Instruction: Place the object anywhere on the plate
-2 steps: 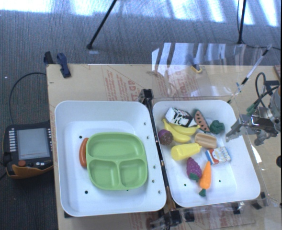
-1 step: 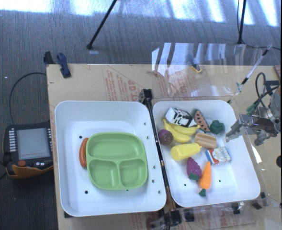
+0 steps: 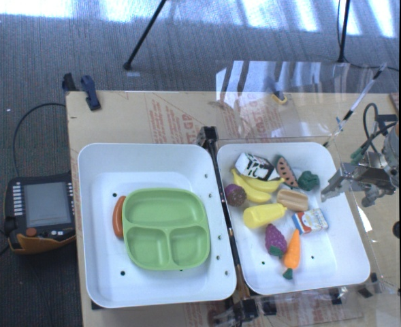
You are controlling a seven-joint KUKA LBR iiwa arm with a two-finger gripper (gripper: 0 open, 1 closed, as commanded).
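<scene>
The green three-compartment plate (image 3: pixel 165 210) lies in the left bin (image 3: pixel 98 176) with nothing on it. A red-orange sausage (image 3: pixel 118 217) rests on the bin floor against the plate's left rim. The right bin (image 3: pixel 343 264) holds several toy foods: a black-and-white carton (image 3: pixel 253 165), a watermelon slice (image 3: pixel 286 172), broccoli (image 3: pixel 308 180), a banana (image 3: pixel 253 189), a yellow piece (image 3: pixel 263 215), a bun (image 3: pixel 293 199), grapes (image 3: pixel 275 239) and a carrot (image 3: pixel 292 250). My gripper (image 3: pixel 348 193) hangs over the right bin's right rim, open, with nothing between its fingers.
A small red-and-white box (image 3: pixel 310 221) and a dark round fruit (image 3: pixel 235 195) also lie in the right bin. A black divider bar (image 3: pixel 220 203) runs between the bins. A clear shield (image 3: pixel 289 101) stands behind the right bin. A teach pendant (image 3: pixel 42 210) lies off the bench at left.
</scene>
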